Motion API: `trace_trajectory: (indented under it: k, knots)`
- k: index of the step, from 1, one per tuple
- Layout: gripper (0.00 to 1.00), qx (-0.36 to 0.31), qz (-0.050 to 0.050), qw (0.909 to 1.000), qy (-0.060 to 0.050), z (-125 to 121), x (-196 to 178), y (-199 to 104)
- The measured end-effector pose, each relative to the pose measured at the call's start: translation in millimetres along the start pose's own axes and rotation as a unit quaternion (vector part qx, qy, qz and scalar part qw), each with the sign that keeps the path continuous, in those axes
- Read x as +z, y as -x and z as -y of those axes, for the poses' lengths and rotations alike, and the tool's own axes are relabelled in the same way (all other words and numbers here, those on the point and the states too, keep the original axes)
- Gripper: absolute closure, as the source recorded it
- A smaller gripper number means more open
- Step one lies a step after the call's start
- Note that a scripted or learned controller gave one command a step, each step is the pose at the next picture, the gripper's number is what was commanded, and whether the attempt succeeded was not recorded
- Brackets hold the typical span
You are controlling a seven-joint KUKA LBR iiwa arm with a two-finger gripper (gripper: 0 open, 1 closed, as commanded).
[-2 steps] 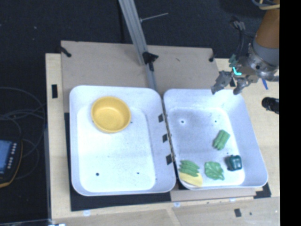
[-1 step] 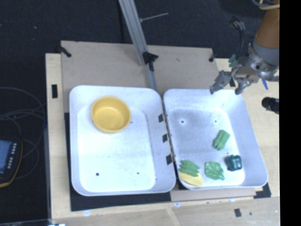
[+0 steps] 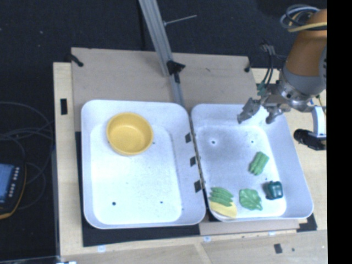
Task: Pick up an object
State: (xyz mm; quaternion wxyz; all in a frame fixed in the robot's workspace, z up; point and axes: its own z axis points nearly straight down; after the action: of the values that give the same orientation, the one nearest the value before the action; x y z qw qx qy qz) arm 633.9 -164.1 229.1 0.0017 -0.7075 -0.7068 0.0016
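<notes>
White plastic, twice over: left bin (image 3: 137, 186) and right bin (image 3: 231, 147), side by side on the tan worktop (image 3: 65, 202), touching along the middle seam. Three small black clips (image 3: 192, 161) along that seam.

In the left bin, toward its far left corner: yellow bowl (image 3: 130, 133), upright, well apart from everything else.

In the right bin, all toward the near side:
- green piece (image 3: 258, 163), tilted, alone near the right wall;
- teal block (image 3: 273, 190), just below and right of that piece, close to the wall;
- leafy green (image 3: 251, 199), left of the block, near it but apart;
- green pod (image 3: 221, 193), further left, by the near left corner;
- yellow slice (image 3: 224, 209), right under the pod, touching it, against the near rim.

Reaching in from the right: arm (image 3: 305, 59), grey with an orange band, bent down over the far right corner of the right bin. At its tip: end effector (image 3: 257, 116), fingers (image 3: 245, 114) spread apart, nothing between them. Hangs over bare bin floor, well apart from the five things nearer the front; height above the floor impossible to judge.

Slanting down from the top edge to the far end of the seam: grey metal rail (image 3: 155, 29). At the far left edge, off the worktop: handheld pendant (image 3: 8, 186) with loose cables (image 3: 27, 120) on the dark floor.
</notes>
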Motion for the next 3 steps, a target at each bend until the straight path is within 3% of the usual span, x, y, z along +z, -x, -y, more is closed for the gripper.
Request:
trace_trajectory:
  k: [2,3]
  knots:
    - [0.0,0.0,0.0,1.0,0.0,2,105,1]
    - [1.0,0.0,0.0,1.0,0.004,0,90,2]
